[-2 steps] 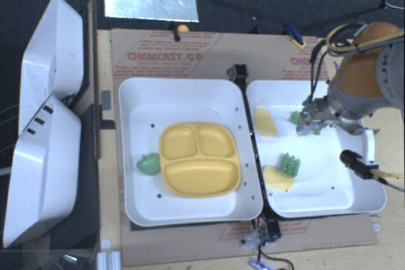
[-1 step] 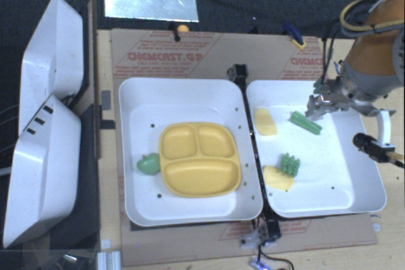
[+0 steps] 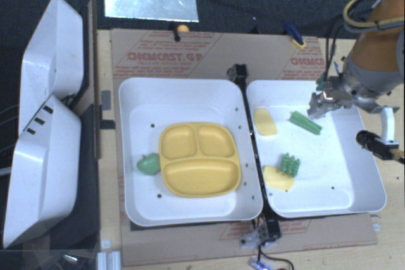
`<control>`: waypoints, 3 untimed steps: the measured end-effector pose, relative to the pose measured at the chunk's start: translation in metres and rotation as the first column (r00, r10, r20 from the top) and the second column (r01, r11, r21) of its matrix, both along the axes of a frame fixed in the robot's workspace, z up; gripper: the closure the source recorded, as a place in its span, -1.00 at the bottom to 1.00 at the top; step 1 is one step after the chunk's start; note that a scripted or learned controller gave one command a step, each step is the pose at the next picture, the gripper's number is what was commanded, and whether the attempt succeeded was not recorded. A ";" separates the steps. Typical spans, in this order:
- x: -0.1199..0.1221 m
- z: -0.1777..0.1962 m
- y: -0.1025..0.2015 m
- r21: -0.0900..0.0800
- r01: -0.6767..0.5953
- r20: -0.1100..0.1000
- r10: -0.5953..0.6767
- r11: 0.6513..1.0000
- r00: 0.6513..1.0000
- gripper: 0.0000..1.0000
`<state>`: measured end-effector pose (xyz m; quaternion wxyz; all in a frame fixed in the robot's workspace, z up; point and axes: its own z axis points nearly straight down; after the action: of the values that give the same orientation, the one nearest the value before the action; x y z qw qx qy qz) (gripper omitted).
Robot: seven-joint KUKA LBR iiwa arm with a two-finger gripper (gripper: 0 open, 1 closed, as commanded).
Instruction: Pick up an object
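Observation:
In the right bin (image 3: 354,199) lie several small toys. A long green piece (image 3: 305,122) rests near the back, and a pale yellow piece (image 3: 264,121) sits by the left wall. A spiky green piece (image 3: 290,164) leans on another yellow piece (image 3: 277,179) toward the front. My gripper (image 3: 321,104) hangs low over the back of this bin, just above and to the right of the long green piece. Nothing is visibly held in it.
The left bin (image 3: 136,136) holds a yellow divided plate (image 3: 200,158) with a small green object (image 3: 149,164) at its left side. A black clamp (image 3: 238,72) sits between the bins at the back. White housings (image 3: 47,117) stand at the far left.

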<state>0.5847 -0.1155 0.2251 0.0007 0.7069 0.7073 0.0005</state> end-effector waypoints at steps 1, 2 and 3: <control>0.004 0.008 0.059 0.002 -0.005 -0.001 0.005 1.000 1.000 1.00; 0.006 0.015 0.109 0.002 -0.004 -0.001 0.004 1.000 1.000 1.00; 0.005 0.004 0.152 0.001 -0.003 -0.001 0.004 1.000 1.000 1.00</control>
<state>0.5902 0.0369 0.2295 -0.0002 0.7057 0.7085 0.0004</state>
